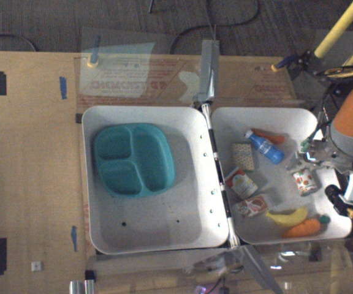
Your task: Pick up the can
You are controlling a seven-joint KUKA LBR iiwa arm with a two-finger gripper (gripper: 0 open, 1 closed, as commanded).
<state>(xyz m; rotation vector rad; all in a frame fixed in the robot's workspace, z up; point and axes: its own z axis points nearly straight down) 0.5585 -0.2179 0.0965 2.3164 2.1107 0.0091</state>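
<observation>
From my remote station I saw the can lying in the right bin, just beside the gripper; how it was set I couldn't tell.

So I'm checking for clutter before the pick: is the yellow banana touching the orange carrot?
Touching. The camera view shows the yellow banana lying right against the top of the orange carrot, with no white bin floor between them.

Dark carpet floor with black cables behind cardboard-topped bench.
</observation>
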